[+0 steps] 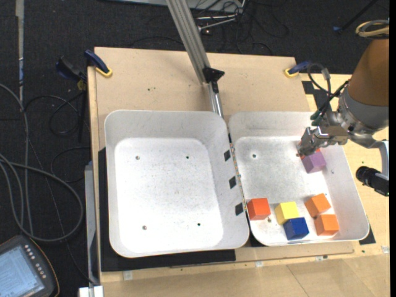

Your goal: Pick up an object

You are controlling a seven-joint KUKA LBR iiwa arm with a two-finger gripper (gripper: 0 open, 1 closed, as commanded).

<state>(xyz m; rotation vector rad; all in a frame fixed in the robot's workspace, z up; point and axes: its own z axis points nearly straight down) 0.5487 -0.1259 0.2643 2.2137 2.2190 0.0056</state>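
A purple block (315, 161) is in the right bin (266, 138), near its far right side. My gripper (307, 148) is directly over the block's upper left edge and touches or nearly touches it. Along the bin's front lie an orange block (258, 208), a yellow block (286, 211), a blue block (296, 228) and two more orange blocks (318, 203) (327, 224).
The left bin (124, 184) lies beside the right one, their rims meeting at the middle. A slanted metal pole (189, 30) comes down from the top to the bench behind the bins. Blue-and-yellow clamps (99, 64) (296, 70) hold the bench's far corners.
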